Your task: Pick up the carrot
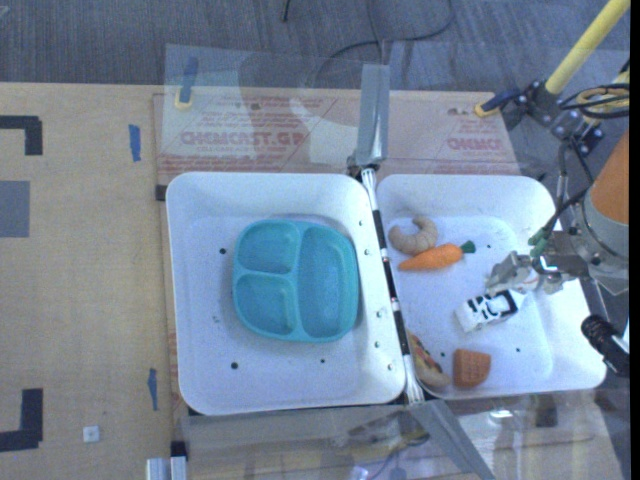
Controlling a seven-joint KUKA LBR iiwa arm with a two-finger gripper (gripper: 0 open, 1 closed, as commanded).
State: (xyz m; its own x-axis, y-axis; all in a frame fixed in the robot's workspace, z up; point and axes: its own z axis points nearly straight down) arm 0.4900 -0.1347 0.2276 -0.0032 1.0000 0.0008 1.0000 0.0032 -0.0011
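The orange carrot [432,258] with a green top lies in the right bin [530,203], near its upper left, green end pointing right. My gripper [510,273] hovers in the same bin, to the right of the carrot and a short gap from its green tip. It sits just above a white and black object [487,308]. Nothing shows held in the gripper.
A tan curved food piece [415,233] lies just above the carrot. An orange chunk [471,367] and a pizza-like piece [428,360] rest at the right bin's front. The left bin [190,268] holds a blue divided plate [296,279].
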